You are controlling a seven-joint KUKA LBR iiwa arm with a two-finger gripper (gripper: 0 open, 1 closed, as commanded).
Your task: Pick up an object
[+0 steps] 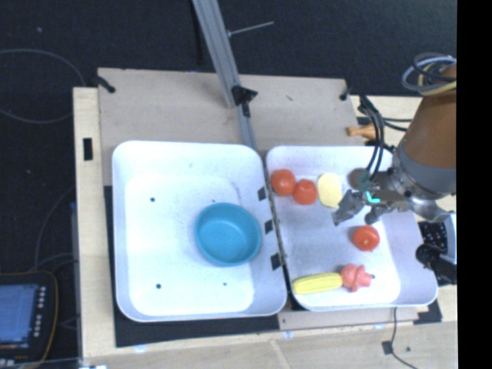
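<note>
The desk (307, 114) carries two shallow white bins side by side. The left bin (138, 175) holds a blue bowl (227, 234), upright, sitting a little toward the 4 o'clock side of the bin's middle. The right bin (315, 264) holds the small things. Near its 11 o'clock corner lie two red-orange balls, one (282, 181) just beside the other (304, 192), with a pale yellow rounded piece (329, 189) touching or nearly touching the second ball at its 3 o'clock side. Along the bin's 6 o'clock edge lies a yellow corn cob (317, 284) on its side, and a pink toy (354, 277) sits against its 3 o'clock end. A red tomato-like piece (366, 238) rests alone near the middle of the bin's 3 o'clock half.

The arm reaches in from 3 o'clock, and its end effector (359, 212) hangs over the right bin, between the pale yellow piece and the red tomato-like piece. Its dark fingers (344, 210) stand spread apart, with nothing between them. The red piece lies just at 5 o'clock of the end effector, apart from the fingers. A grey metal bar (223, 52) crosses the desk from 12 o'clock down to the gap between the bins.
</note>
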